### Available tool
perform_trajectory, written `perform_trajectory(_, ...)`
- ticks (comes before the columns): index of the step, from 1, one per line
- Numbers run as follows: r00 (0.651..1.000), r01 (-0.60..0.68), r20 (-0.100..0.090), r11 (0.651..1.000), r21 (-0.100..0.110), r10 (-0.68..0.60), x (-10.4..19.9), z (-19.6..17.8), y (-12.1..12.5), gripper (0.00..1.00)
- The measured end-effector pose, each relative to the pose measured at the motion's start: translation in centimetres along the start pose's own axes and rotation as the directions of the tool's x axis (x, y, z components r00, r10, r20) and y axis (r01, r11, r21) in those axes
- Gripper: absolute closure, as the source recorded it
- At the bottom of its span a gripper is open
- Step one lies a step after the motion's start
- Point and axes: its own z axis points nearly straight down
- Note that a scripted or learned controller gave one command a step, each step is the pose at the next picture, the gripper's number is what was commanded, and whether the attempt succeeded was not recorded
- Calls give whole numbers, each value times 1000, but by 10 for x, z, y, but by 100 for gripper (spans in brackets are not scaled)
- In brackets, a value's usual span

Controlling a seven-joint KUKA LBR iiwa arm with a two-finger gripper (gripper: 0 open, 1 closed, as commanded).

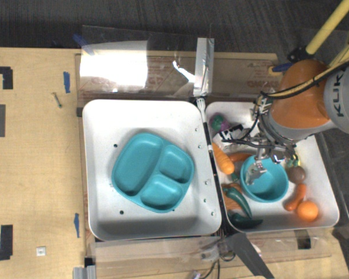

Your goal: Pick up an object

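The arm's orange band [299, 95] hangs over the right bin [327, 173]. Below it my gripper [256, 172] reaches down into a teal bowl [266, 182] in that bin. Around the bowl lie an orange carrot-like piece [224, 160], a dark green pepper-like piece [234, 197], a small orange ball [307, 210], a brown piece [296, 173] and a green and purple piece [218, 121]. I see nothing between the fingers.
The left bin [99, 156] holds a teal divided plate [154, 171]. A clear plastic sheet [139, 68] and a metal divider [203, 65] stand behind the bins. Cardboard covers the bench to the left.
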Motion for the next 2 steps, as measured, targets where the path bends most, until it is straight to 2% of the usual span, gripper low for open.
perform_trajectory(1,987,158,3,987,5,-158,68,-1,19,0)
perform_trajectory(2,977,212,7,977,6,-212,73,-2,21,0)
